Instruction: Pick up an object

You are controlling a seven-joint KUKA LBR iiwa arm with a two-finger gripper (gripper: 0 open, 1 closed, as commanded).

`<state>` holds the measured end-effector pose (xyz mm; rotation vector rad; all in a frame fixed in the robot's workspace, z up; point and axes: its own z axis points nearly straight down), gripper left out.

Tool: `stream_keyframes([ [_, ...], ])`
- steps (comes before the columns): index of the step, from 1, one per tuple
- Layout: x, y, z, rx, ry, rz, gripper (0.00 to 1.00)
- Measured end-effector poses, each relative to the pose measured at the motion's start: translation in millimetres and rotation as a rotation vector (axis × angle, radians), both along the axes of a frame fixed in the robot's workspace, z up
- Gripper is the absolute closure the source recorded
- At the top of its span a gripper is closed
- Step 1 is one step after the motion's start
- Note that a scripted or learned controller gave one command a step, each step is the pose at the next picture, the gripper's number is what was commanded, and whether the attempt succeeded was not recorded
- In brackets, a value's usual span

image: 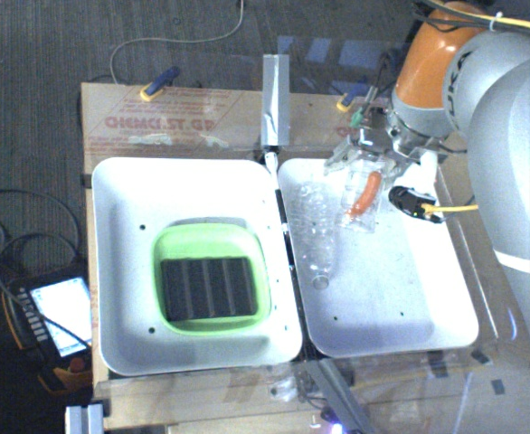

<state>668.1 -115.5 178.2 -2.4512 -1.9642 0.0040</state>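
Two white bins sit side by side on the worktop [156, 120]. From the camera view, the left bin [120, 197] contains a green tray [212, 283] with a dark ribbed insert. The right bin [410, 287] contains a clear plastic bottle [315, 233] lying lengthwise near the left wall, and a clear bag with an orange item inside [364, 193] at the far end.

The arm [446, 61] reaches in from the right. The claw [373, 147] is positioned at the far end of the right bin, directly above or at the top of the clear bag. Whether the claw is released or clenched cannot be determined, and contact with the bag is not confirmed.

Judged step: approach or grasp attempt on the bag. The next move calls for a secure closure on the bag, then a vertical lift. Thin plastic may slip.
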Motion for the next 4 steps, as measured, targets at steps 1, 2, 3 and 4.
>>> stream_keyframes([
  [1, 2, -20, -67, 0.0, -0.004, -0.095, 1.0],
  [2, 0, -6, 1, -0.003, 0.0, 0.014, 1.0],
  [3, -1, -31, -67, -0.003, 0.001, -0.023, 1.0],
  [4, 0, 25, 5, 0.002, 0.001, -0.035, 1.0],
])
